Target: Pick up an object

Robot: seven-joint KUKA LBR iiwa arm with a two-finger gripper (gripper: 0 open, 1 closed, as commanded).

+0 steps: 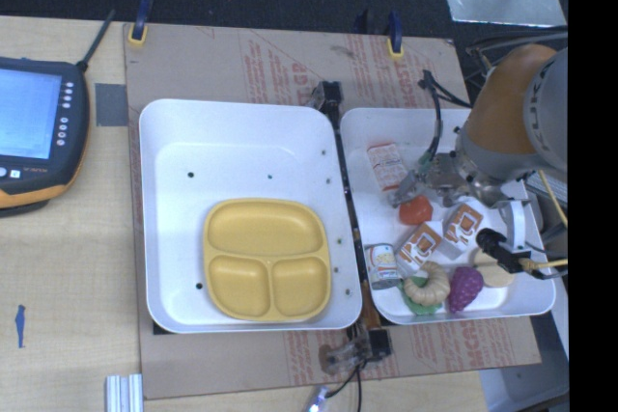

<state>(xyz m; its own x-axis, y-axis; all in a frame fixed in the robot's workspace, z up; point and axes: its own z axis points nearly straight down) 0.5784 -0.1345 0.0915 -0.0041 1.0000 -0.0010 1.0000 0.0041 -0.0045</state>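
Observation:
The right bin holds several small things. A red round piece lies near its middle. My gripper hangs just above and behind that piece, close to it, on the arm coming in from the right. A white packet with red print lies to the gripper's left. Two orange and white cartons lie in front of the red piece. Nearer the front edge are a small can, a tan pastry shape and a purple grape bunch.
The left bin bears a yellow divided plate in its front half. A tablet-like controller lies on the bench at far left. Clamps and cables sit along the bins' shared edge.

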